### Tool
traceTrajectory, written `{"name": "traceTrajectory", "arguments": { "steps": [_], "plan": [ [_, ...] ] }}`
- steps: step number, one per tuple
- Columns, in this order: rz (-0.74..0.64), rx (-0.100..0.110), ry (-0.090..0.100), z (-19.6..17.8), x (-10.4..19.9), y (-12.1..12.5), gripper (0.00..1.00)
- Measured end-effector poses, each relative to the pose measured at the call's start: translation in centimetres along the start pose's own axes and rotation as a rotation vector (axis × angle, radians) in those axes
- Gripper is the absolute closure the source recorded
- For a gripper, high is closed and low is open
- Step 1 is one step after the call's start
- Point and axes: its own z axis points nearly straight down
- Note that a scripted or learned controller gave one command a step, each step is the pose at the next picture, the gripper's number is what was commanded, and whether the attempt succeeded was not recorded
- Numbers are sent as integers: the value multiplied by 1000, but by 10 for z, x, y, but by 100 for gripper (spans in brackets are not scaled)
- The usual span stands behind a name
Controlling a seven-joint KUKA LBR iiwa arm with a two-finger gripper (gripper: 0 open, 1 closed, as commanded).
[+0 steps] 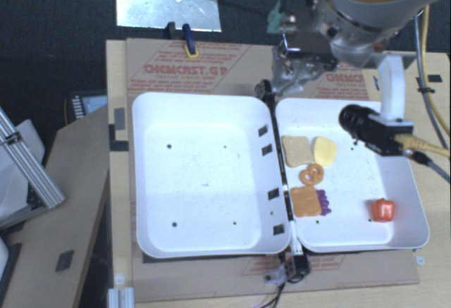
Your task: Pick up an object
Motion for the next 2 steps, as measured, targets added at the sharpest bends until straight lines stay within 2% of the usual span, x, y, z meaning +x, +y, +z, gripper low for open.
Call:
{"name": "traceTrajectory", "arguments": {
  "steps": [1, 2],
  "plan": [
    [-1, 11, -3, 1, 67, 42, 100],
    [4, 13, -5, 1, 64, 41, 0]
  ]
}}
